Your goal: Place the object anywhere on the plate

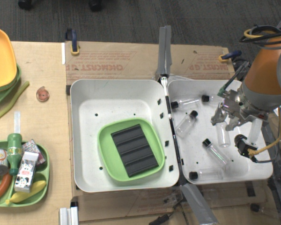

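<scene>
The claw (227, 118) is hanging over the right bin (267, 172), its spread impossible to tell, above clear vials (214, 152) lying loose for picking, well right of the green plate (105, 139) already carrying a black block (134, 150).

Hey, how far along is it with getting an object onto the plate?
Done: a dark ribbed block already lies on the green plate in the left bin. In hand: the gripper hovers over the clear vials in the right bin. Left: carrying one across.
</scene>
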Controlling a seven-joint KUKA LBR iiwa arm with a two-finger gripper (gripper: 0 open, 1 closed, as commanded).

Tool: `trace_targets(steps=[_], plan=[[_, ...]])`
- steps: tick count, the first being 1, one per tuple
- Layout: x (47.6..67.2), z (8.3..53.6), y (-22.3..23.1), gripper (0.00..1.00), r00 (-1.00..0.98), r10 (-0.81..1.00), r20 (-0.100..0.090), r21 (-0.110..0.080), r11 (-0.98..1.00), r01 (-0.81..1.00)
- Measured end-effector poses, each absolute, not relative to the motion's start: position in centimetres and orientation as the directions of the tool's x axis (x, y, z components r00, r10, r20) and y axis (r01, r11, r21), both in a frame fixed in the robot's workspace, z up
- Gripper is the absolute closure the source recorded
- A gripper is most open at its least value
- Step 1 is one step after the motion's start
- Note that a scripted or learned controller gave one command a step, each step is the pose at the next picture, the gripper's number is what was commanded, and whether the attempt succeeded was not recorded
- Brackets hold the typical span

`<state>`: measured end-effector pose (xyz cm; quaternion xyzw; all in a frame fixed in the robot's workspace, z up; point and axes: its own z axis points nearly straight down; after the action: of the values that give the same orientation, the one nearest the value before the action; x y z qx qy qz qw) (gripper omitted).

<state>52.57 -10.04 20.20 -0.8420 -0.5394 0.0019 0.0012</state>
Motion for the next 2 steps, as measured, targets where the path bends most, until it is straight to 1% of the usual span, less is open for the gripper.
trace_targets(steps=[1,2], plan=[[52.6,20.2,-10.0,0.0,0.418,0.908,-0.002,-0.004,-0.418,0.908],[51.6,22.5,-8.7,0.0,0.457,0.89,-0.003,-0.002,-0.457,0.89]])
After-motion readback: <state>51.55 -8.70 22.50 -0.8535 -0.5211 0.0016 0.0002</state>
